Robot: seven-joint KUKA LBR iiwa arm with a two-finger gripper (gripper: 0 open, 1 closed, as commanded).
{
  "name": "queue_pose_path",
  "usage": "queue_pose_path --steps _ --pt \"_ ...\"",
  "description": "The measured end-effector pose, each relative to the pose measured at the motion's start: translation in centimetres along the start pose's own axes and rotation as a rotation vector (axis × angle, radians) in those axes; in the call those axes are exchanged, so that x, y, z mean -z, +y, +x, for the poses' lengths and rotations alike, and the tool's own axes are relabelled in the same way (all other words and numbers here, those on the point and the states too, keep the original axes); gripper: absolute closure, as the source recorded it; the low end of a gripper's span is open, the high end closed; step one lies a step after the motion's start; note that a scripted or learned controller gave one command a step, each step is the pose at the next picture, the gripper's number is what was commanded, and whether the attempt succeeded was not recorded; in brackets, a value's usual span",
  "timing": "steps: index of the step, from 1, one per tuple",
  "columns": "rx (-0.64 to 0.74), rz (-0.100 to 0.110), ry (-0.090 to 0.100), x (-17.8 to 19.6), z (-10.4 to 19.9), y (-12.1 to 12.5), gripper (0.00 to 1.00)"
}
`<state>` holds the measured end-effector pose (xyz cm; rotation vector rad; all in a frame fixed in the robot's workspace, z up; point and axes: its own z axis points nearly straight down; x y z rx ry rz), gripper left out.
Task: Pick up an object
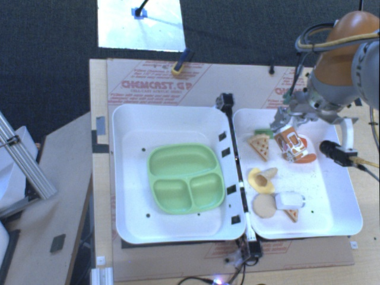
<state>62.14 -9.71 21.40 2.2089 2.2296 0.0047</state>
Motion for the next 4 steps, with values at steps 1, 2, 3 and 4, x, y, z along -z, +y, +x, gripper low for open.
queue_pose_path --steps 1,2,3,4 --pt "-0.001 -0.001 0.001 1.9 4.0 3.4 1.00" --pt "-0.003 0.001 0.000 2.0 5.1 4.2 1.00" --pt "-0.003 0.001 -0.001 1.9 5.4 4.9 1.00" --pt "-0.003 0.002 -0.001 1.9 5.5 4.6 1.00"
